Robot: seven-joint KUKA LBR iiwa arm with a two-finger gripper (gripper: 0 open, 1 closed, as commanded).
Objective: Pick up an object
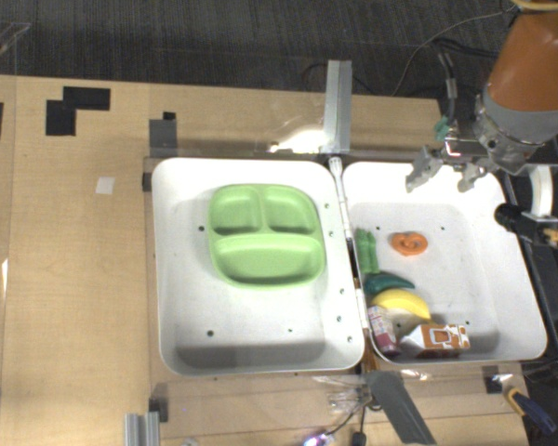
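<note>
Jaws stand spread apart with nothing between them, the gripper [444, 173] hanging over the far edge of the right bin [511, 277], under the grey wrist and orange band of the arm [530, 72]. Nearest below the jaws, toward the camera, lies a small orange round object [409, 242] on the bin floor, apart from the rest. Further toward the near-left corner of that bin sits a cluster: a green stick-like item [364, 249] along the left wall, a dark teal piece [388, 282], a yellow banana [402, 303] and a small brown and white carton [444, 339]. Well to the left of the jaws, the left bin [181, 333] holds a green divided plate [264, 233].
</note>
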